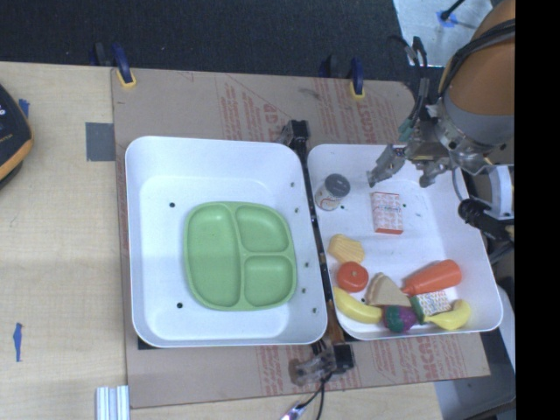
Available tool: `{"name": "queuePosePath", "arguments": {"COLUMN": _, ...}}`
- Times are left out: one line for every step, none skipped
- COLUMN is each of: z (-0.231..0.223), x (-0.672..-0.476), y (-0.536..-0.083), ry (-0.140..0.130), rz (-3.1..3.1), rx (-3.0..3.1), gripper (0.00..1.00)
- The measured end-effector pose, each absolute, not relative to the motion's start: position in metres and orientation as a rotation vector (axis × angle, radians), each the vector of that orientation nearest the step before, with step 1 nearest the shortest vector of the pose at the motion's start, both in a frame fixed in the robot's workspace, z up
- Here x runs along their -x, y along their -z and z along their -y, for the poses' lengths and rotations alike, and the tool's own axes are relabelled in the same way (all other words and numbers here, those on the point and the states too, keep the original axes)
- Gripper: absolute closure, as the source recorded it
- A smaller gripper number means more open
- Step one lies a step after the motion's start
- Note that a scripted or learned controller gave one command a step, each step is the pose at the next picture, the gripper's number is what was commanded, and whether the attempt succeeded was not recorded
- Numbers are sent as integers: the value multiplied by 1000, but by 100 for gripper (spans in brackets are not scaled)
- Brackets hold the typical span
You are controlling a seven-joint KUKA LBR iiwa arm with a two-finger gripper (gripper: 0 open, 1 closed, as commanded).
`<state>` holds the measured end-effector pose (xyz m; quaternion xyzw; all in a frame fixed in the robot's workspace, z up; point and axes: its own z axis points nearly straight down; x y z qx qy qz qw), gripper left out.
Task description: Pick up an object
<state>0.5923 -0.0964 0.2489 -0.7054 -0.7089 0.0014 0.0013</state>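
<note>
The gripper (404,167) hangs over the far part of the right bin (483,243), its fingers spread apart with nothing between them — a stance that suits a descent not yet made. Nearest it, just toward the camera, lies a small red-and-white packet (387,212), flat and clear of its neighbours, so probably the easiest pick. A little can (332,189) sits near the packet on its left, by the bin wall. The toy food — tomato (353,276), carrot (431,276), banana (357,306) — is crowded at the near end, farther from the packet. The left bin (149,234) holds a green divided plate (240,255).
</note>
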Motion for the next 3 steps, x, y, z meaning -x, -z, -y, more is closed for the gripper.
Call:
{"name": "queuePosePath", "arguments": {"z": 138, "x": -604, "y": -143, "ry": -9, "rz": 2223, "rx": 2214, "gripper": 0}}
{"name": "queuePosePath", "arguments": {"z": 147, "x": -597, "y": -91, "ry": -6, "rz": 2225, "rx": 2215, "gripper": 0}}
{"name": "queuePosePath", "arguments": {"z": 149, "x": -597, "y": -102, "ry": -9, "rz": 2229, "rx": 2212, "gripper": 100}}
